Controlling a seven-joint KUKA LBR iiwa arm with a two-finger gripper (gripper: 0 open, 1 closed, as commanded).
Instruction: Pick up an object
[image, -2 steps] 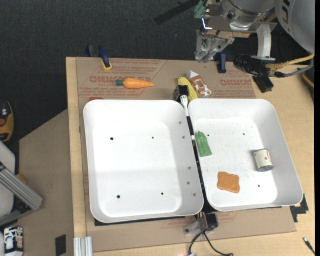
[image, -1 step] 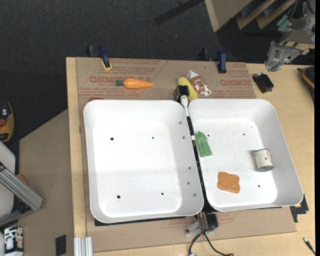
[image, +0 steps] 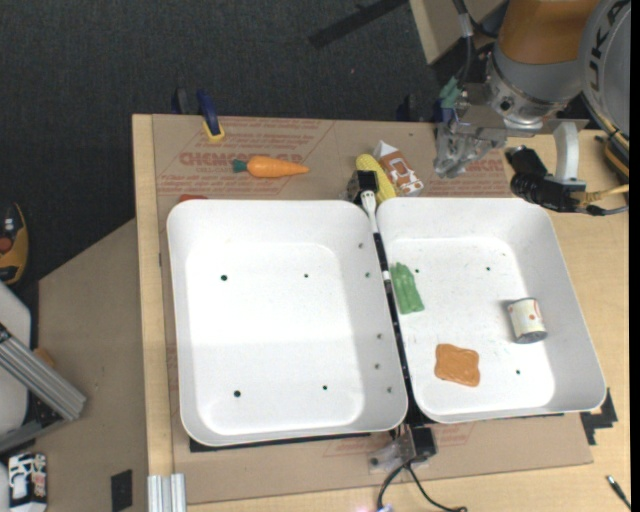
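A: Where is the gripper (image: 458, 160) against the right bin (image: 560, 250)?

B: Beyond the right bin's far rim, over the bare board, with nothing between its fingers. Whether they stand apart or together I cannot tell; they blur into one grey-green cluster.

A: And the things it might pick?

B: Three lie inside the right bin. A green piece (image: 406, 288) sits near the bin's left wall, the closest of the three to the gripper but still well apart from it. A small silver can (image: 525, 320) lies on its side toward the bin's right wall. An orange lump (image: 457, 365) rests near the bin's front rim, farthest from the gripper.

A: Anything outside the right bin?

B: A carrot (image: 270, 167) lies on the board beyond the left bin (image: 200, 250), far to the left of the right bin. A yellow item (image: 371, 172) and a brown-and-white packet (image: 400, 175) sit just past the right bin's far left corner, near the gripper.

A: What is unclear?

B: The arm is cut off by the top edge. The can's label is too small to read, and the packet's shape is hard to make out.
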